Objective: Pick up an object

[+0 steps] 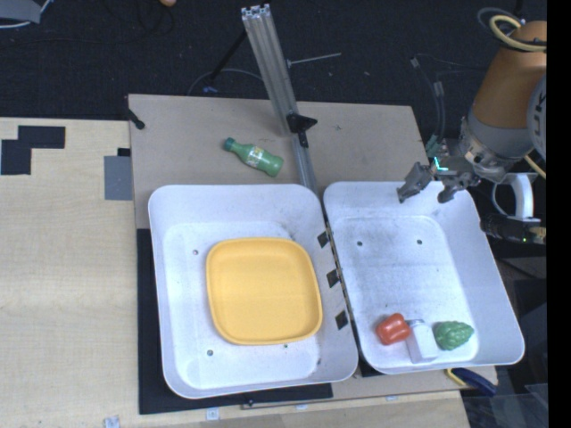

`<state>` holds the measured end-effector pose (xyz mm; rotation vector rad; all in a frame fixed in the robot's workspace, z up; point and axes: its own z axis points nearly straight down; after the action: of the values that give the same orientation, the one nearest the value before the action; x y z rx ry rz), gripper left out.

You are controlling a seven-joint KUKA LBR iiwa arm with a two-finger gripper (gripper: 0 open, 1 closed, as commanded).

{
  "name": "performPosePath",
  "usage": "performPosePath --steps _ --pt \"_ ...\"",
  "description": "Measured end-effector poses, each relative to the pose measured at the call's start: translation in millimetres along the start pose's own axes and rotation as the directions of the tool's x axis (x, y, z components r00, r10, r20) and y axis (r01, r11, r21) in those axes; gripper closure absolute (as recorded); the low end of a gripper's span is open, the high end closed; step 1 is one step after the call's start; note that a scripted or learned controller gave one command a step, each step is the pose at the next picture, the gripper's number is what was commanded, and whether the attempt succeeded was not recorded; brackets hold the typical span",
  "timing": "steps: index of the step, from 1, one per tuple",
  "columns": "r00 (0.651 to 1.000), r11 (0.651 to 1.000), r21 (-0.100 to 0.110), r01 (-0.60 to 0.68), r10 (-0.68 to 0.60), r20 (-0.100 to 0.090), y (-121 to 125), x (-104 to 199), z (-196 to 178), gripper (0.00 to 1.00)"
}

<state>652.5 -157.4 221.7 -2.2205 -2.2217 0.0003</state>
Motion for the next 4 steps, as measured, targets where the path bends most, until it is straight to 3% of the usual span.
performPosePath --steps 1,4 --pt "1.0 1.0 0.0 0.0 0.0 0.0 0.0 0.0 0.1 0.0" --pt "1.0 1.0 0.003 0.001 -0.001 0.0 -3.7 8.4 132.4 0.0"
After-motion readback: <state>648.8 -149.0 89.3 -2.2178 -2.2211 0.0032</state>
